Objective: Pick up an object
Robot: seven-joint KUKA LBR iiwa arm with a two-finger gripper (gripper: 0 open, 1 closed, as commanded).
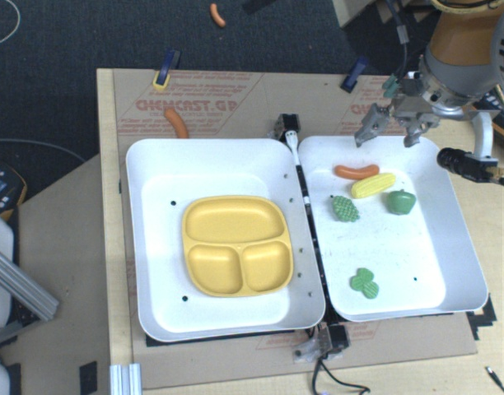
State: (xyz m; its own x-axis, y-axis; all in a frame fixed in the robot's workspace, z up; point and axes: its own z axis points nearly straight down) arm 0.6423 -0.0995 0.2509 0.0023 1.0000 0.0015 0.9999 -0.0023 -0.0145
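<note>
My gripper (389, 132) hangs above the far edge of the right bin (450, 245), its two fingers spread apart with nothing between them. Just in front of it and lower in the bin lie a red-orange sausage (356, 171) and a yellow corn cob (373, 185). A green pepper (400, 202) sits to the right of the corn. A dark green bumpy vegetable (344, 209) lies left of the corn. A small green broccoli piece (364, 284) rests near the bin's front.
The left bin (153, 220) holds a yellow divided plate (235, 245). An orange sausage (177, 123) lies on the cardboard behind the left bin. Blue clamps (165, 70) (354, 76) grip the board's far edge. A black fitting (462, 161) juts in at right.
</note>
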